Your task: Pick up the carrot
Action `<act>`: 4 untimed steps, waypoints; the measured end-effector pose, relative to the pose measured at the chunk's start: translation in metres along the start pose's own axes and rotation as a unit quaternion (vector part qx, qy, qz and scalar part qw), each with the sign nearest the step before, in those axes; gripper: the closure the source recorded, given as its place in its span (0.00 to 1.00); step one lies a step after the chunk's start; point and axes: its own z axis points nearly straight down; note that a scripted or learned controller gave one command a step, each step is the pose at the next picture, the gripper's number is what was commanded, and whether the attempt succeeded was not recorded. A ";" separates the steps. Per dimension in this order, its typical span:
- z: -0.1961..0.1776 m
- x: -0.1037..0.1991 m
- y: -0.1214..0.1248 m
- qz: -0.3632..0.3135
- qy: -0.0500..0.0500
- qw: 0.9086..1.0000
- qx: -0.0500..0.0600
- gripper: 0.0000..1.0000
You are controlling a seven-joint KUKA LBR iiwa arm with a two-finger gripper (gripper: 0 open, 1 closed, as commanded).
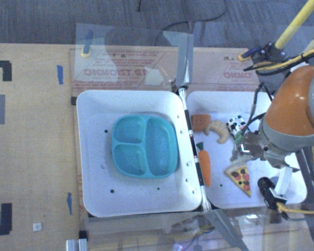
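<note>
The carrot (pixel 204 166) is orange with a green top and lies along the left wall of the right bin (pixel 220 200), pointing toward the front. My gripper (pixel 242 150) hangs over the middle of the right bin, to the right of the carrot and apart from it. It sits just above the pizza slice (pixel 240 178). Nothing shows between its tips.
A teal divided plate (pixel 145 146) lies in the left bin (pixel 94 192). The right bin also holds a brown toast piece (pixel 201 122), a croissant (pixel 218 130) and a small black-and-white toy (pixel 235 124) near the back. Cables run at the bin's right side.
</note>
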 end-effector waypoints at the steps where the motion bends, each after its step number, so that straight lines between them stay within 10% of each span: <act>1: 0.000 0.056 0.011 0.160 0.000 0.987 0.001 1.00; 2: -0.004 0.061 -0.009 0.305 -0.001 0.952 0.002 1.00; 3: 0.000 0.045 -0.007 0.457 -0.001 0.889 0.002 1.00; 4: 0.000 0.018 -0.003 0.507 -0.001 0.862 0.002 1.00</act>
